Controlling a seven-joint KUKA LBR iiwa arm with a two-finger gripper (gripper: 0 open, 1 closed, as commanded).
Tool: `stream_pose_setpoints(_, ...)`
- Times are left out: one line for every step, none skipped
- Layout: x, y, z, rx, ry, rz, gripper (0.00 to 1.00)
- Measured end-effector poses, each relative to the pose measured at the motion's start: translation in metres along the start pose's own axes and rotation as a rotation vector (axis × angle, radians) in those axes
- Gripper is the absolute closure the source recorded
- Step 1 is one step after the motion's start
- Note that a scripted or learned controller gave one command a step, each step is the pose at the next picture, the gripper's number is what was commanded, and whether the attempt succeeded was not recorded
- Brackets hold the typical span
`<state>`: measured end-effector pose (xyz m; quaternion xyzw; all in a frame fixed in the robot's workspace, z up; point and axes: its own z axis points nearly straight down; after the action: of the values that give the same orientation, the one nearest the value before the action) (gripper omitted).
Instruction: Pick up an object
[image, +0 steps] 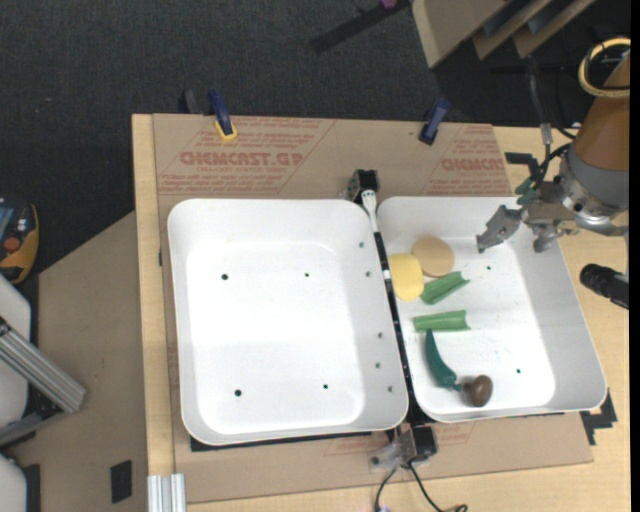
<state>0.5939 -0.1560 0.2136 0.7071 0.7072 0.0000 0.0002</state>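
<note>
From above, the hand (515, 230) hangs over the back part of the right bin (560, 330), its fingers spread apart and holding nothing. The objects lie to the left of it and nearer the front. A round tan disc (434, 255) touches a yellow piece (405, 276) by the bin's left wall. A green stick (444, 288) lies slanted, its right end higher. A second green stick (441, 321) lies almost level. A dark green curved piece (439, 362) runs toward the front, ending just beside a brown ball (479, 389). The left bin (200, 330) sits alongside on the desk (150, 250).
</note>
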Motion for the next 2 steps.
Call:
stream_pose_setpoints(-0.035, 0.031, -0.187, -0.022, -0.009, 0.000, 0.00)
stream_pose_setpoints(-0.048, -0.035, -0.303, -0.017, -0.007, 0.003, 0.00)
